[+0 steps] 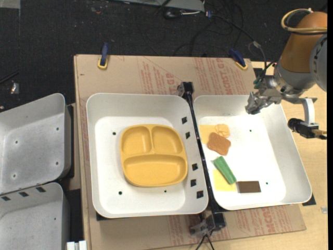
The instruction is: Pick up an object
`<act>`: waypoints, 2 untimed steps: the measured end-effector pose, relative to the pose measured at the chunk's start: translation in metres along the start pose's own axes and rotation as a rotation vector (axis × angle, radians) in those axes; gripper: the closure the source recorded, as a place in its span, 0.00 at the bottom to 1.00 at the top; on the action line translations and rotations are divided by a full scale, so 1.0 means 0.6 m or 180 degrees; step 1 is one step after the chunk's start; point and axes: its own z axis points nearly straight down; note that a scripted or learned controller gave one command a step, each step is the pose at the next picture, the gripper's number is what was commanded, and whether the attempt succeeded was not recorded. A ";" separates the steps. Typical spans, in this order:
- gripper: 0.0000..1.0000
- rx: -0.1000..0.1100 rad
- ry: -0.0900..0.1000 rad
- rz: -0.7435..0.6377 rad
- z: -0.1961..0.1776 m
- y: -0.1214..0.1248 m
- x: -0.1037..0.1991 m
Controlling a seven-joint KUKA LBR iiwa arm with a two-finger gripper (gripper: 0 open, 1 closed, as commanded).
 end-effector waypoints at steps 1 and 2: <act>1.00 -0.0001 -0.0001 0.0002 -0.077 -0.010 0.001; 1.00 -0.0007 -0.0004 0.0001 -0.167 -0.007 0.000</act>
